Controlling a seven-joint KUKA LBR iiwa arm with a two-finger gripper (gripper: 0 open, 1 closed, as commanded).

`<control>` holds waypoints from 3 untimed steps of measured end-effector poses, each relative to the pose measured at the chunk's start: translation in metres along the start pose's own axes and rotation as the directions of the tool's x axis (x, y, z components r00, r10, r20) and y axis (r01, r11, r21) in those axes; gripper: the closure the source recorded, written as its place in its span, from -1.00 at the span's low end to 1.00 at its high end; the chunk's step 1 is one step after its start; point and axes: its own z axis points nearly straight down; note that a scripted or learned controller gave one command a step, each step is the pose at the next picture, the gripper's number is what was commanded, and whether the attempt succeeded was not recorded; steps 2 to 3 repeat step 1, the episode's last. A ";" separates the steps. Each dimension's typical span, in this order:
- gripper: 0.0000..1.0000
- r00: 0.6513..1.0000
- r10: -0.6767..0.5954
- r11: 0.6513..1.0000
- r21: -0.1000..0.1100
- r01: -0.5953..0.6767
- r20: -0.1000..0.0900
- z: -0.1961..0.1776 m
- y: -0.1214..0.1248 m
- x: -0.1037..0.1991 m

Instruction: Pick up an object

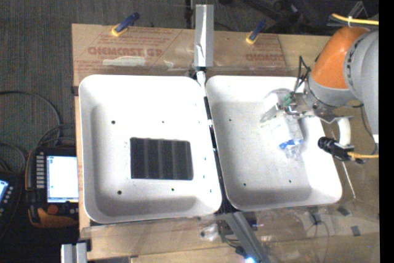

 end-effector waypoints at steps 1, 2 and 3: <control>-1.00 0.989 -0.150 0.988 0.020 0.150 -0.001 -0.046 0.038 -0.008; -1.00 0.989 -0.150 0.988 0.020 0.150 -0.001 -0.046 0.038 -0.008; -1.00 0.989 -0.150 0.988 0.020 0.150 -0.001 -0.046 0.038 -0.008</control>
